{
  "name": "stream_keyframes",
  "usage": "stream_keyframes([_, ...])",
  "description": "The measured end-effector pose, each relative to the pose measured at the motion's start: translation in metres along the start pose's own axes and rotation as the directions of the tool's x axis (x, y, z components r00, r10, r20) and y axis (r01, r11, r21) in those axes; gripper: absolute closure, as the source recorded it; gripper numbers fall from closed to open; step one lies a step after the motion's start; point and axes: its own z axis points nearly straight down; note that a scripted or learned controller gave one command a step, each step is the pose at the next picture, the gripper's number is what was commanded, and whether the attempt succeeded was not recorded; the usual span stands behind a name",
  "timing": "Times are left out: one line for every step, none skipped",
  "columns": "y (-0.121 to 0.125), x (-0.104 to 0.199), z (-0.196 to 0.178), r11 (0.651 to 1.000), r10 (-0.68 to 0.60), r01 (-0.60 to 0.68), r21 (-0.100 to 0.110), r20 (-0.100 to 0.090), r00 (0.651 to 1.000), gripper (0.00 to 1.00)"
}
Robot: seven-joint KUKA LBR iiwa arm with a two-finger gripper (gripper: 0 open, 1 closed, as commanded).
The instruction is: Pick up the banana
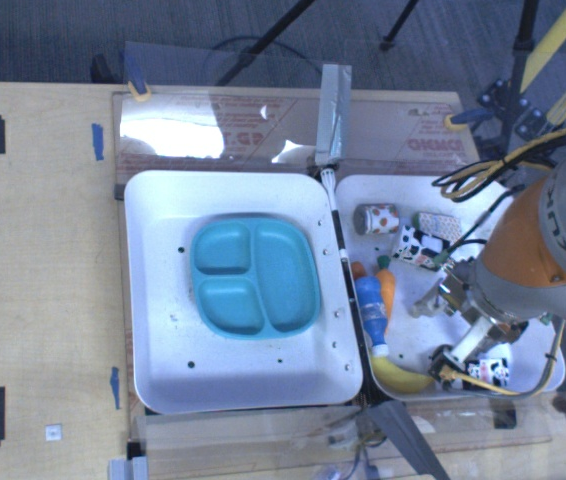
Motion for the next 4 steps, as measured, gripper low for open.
stream_keyframes([0.007,-0.005,-0.001,0.993,0.120,-0.120,-0.004,-0.005,0.993,0.00])
stream_keyframes([-0.001,0.010,-0.005,0.885,0.466,-0.466,-0.015,-0.018,0.885,0.00])
stream_keyframes([0.057,0.038,-0.038,0.904,0.427,-0.427,0.007,0.014,0.904,0.00])
stream_keyframes([0.074,0.077,-0.013,0.900,0.435,-0.435,0.009,0.016,0.900,0.00])
